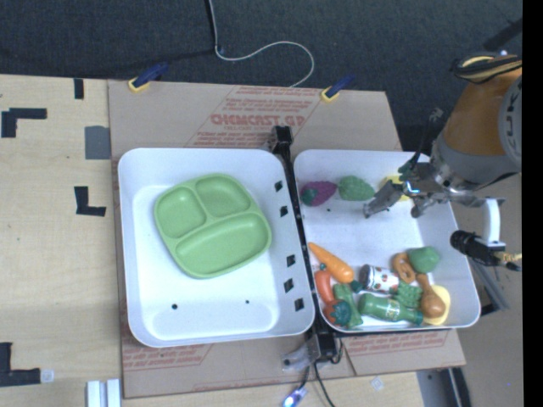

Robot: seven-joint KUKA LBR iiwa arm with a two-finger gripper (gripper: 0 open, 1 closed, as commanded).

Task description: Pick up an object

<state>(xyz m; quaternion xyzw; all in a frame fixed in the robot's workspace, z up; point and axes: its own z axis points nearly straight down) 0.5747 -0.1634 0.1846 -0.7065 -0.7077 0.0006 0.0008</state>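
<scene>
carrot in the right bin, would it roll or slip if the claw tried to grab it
The carrot is a tapered, rounded shape lying loose on the right bin floor, so a push would probably swing it around rather than roll it straight. Its glossy surface suggests hard plastic: likely light, stiff and a bit slippery. One end touches the toy pile, which may jostle.

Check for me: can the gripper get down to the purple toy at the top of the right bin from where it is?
Probably yes. The purple toy lies in the open by the divider, with only the green leafy toy beside it toward the gripper. Bare bin floor below it leaves room, though the divider wall crowds its left.
</scene>
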